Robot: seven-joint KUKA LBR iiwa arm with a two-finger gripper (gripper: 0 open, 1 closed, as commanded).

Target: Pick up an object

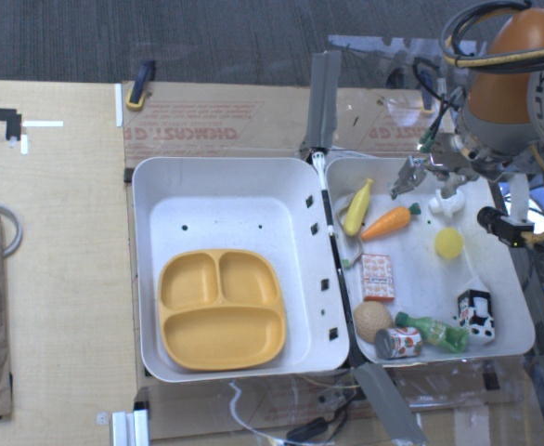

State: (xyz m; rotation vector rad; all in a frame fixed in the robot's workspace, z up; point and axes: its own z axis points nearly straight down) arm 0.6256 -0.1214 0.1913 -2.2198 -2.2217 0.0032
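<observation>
The claw (409, 177) hangs over the right bin's (523, 328) far edge; whether it is clenched I cannot tell. The carrot (386, 223) lies just below-left of it, beside the banana (356, 207). Bare floor surrounds the yellow ball (449, 242).

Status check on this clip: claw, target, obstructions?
Claw above right bin's far edge, holding nothing. Carrot and banana nearest below. Path looks clear.

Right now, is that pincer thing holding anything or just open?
Pincer: open, holding nothing, hanging above the far end of the right bin near the carrot.
</observation>
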